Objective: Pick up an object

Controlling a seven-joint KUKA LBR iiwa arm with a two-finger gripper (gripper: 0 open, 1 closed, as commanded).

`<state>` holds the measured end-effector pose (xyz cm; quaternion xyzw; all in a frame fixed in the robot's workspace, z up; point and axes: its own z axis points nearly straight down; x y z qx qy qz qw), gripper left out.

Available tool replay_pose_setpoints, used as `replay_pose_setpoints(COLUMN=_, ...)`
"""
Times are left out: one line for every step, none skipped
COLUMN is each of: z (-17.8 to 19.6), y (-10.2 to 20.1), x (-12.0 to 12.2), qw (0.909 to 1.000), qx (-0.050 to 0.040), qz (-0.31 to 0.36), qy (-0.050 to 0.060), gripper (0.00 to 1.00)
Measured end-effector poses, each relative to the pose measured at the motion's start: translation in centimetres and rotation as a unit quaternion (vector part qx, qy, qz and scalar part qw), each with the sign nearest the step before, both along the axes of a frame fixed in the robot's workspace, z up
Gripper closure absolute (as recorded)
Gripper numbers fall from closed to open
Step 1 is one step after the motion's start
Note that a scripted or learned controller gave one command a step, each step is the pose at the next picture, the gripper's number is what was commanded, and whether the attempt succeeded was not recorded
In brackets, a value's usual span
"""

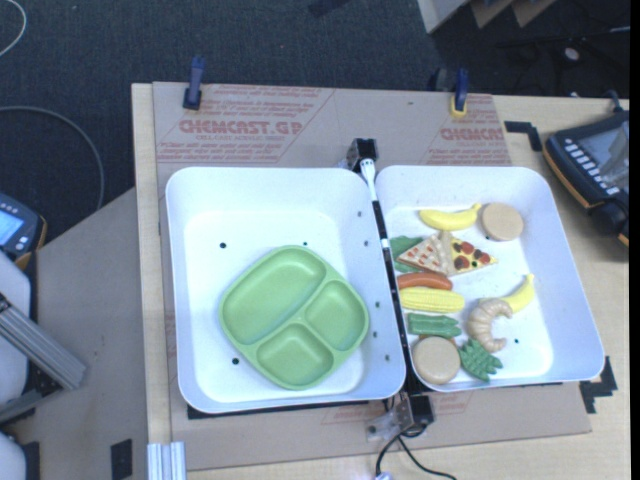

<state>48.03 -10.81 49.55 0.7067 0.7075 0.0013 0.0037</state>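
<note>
On a bench covered by a brown board (300,118), two shallow white bins are sitting side by side. The left bin (200,208) is holding a green plate (293,316) with three compartments, lying flat toward the near right of the bin.

The right bin (560,268) is holding a cluster of toy food. At the far side, a banana (447,218) is lying just left of a round tan bun (501,222). Below them, a pizza slice (445,256) is resting beside a small green piece (405,244) on its left. Nearer, a hot dog (424,281) is lying just above a corn cob (431,300), with green beans (434,324) just below that. A croissant (489,315) is sitting to their right, touching a second banana (518,292). At the near edge, a second round bun (437,359) is lying just beside a leafy green piece (480,358).

Two clamps, one blue (193,82) and one yellow and blue (460,92), are gripping the board's far edge. No arm or gripper is reaching over the bins, so its grip cannot be told.
</note>
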Motion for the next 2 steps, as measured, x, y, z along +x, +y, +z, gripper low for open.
replay_pose_setpoints(z=-3.7, y=-1.5, x=-0.1, qw=1.0, qx=0.0018, qz=-0.002, qy=0.006, gripper=1.0)
replay_pose_setpoints(z=-6.4, y=-2.5, x=-0.1, qw=1.0, qx=0.0018, qz=-0.002, qy=0.005, gripper=1.0)
